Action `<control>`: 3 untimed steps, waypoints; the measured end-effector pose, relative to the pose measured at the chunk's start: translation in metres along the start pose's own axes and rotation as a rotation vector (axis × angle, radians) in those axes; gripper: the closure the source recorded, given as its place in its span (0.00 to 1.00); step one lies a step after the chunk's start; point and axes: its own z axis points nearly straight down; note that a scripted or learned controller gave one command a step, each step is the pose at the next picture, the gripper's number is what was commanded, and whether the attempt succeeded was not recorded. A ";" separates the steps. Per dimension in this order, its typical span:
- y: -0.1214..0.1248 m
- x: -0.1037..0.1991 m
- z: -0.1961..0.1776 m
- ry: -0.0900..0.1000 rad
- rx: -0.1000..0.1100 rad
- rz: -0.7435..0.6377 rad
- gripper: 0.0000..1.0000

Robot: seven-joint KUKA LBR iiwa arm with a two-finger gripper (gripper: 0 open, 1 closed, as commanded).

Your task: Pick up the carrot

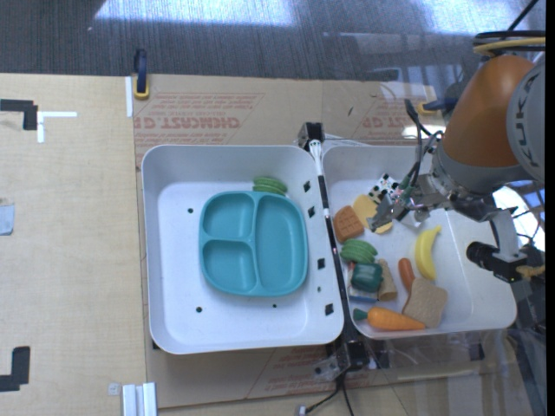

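The carrot [395, 320], orange with a small green top, lies along the front wall of the right bin [486, 315]. My gripper [388, 210] hangs over the back left part of that bin, well behind the carrot and apart from it. It sits just above a yellow piece [365, 204] and a small orange-yellow piece [381, 225]. The wrist and cables hide its tips.
Around the carrot lie a bread slice [424, 302], a small orange sausage [405, 273], a banana [426, 252], a dark green can [367, 276], a green leafy piece [357, 250] and a waffle [349, 223]. The left bin [165, 232] holds a teal divided plate [254, 242] and a green pod [270, 185].
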 end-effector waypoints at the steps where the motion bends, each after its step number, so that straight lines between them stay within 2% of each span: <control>1: -0.021 -0.012 0.090 0.003 -0.001 -0.333 0.00; 2: 0.033 -0.029 0.099 0.001 -0.002 -0.225 0.00; 3: 0.087 -0.052 0.103 0.010 0.026 0.083 0.00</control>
